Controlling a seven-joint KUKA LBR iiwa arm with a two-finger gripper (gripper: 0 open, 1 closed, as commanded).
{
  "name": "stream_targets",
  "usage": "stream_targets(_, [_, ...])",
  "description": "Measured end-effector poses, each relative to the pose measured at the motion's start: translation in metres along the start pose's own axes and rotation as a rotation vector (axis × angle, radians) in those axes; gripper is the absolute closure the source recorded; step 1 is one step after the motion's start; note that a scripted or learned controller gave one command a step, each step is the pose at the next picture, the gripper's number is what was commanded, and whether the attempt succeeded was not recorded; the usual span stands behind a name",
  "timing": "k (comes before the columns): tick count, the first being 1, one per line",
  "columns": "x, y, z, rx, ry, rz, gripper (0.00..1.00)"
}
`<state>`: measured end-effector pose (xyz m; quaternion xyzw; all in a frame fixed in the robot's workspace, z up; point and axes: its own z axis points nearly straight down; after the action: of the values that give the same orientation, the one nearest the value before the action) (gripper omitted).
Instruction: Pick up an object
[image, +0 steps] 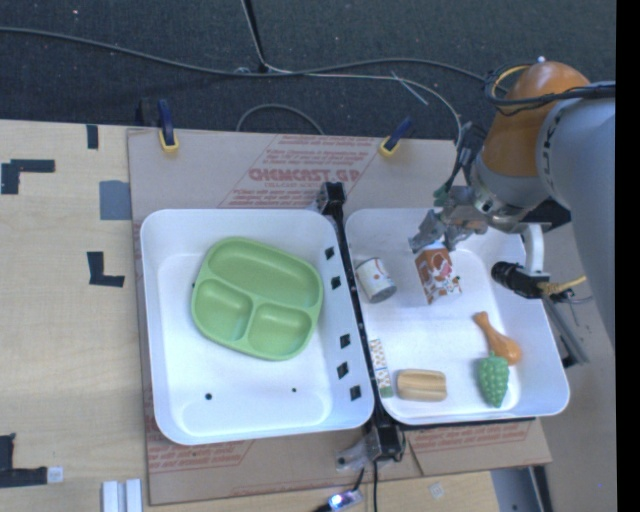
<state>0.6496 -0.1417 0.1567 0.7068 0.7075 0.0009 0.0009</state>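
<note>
The metal hand (436, 236) sits atop the glossy orange-and-white carton (438, 275); grip unclear. Nearby lie a small cylindrical can (374, 279) and knobbly green grapes (492, 380).

arm (590, 150) cut off at right edge, carton (438, 275) top hidden under gripper (440, 232)

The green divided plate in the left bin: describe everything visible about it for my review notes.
The green divided plate is a light green, plastic-looking tray with rounded corners, moulded into three compartments: one large one toward the far side and two smaller ones nearer the camera. It lies flat and right side up, turned at an angle, on the floor of the left bin, toward its far half. Its compartments hold nothing, and nothing else touches it.
</note>
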Motion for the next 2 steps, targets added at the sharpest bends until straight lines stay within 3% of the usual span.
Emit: stream_targets(2, [-0.005, -0.004, -0.079, 0.000, 0.001, -0.001, 1.00])
